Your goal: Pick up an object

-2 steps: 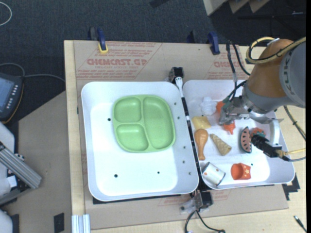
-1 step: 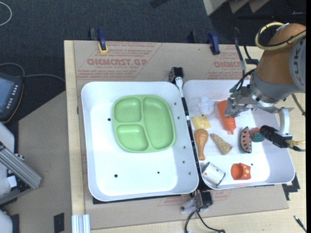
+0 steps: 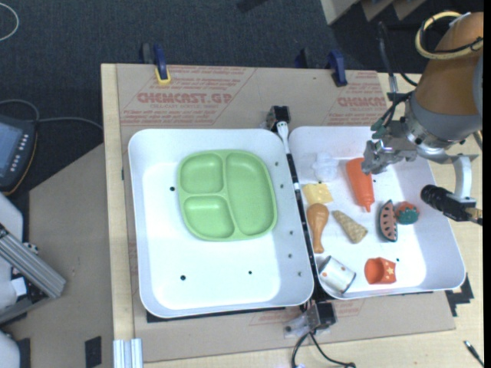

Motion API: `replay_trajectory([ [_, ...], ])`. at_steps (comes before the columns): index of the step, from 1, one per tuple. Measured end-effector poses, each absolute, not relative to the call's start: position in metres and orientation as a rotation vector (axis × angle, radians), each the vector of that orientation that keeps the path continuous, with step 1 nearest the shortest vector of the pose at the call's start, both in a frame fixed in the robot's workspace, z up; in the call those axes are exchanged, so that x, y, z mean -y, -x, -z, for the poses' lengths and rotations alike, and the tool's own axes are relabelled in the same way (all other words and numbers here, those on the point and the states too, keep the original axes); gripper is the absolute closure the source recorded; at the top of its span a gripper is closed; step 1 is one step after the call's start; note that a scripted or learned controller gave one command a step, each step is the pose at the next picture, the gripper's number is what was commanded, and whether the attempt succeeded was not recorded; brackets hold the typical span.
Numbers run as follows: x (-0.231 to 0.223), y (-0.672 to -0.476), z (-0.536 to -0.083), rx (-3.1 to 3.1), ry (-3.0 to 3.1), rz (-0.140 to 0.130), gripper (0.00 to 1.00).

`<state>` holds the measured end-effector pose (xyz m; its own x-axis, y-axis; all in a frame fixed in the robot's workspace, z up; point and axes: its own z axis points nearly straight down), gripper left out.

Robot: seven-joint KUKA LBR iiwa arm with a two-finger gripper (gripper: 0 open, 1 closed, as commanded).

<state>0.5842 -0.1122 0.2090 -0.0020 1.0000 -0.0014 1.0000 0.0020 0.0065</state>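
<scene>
We see the gripper low over the carrot in the right bin (a green tray fills the left); whether it grips, we cannot tell.

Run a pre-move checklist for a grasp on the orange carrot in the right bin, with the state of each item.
1. Gripper over the target: ok. It sits at the top end of the orange toy carrot in the right white bin.
2. Carrot between the fingers: cannot tell, the wrist hides them.
3. Carrot free of neighbours: ok. The watermelon slice toy and the yellow cheese wedge lie apart from it.
4. Carrot lying flat: ok, lengthwise on the bin floor.
5. Clear of bin wall: ok, the carrot lies well inside.
6. Drop spot: ok. The green divided plate in the left white bin holds nothing.
</scene>
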Motion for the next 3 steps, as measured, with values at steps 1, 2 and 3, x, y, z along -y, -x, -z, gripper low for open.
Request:
replay_trajectory([
  [1, 0.112, -0.585, -0.226, -2.220, -2.217, -0.004, 1.00],
  [2, 0.086, -0.628, -0.235, -2.223, -2.213, -0.007, 1.00],
  [3, 0.063, -0.654, -0.214, -2.223, -2.215, -0.003, 1.00],
])
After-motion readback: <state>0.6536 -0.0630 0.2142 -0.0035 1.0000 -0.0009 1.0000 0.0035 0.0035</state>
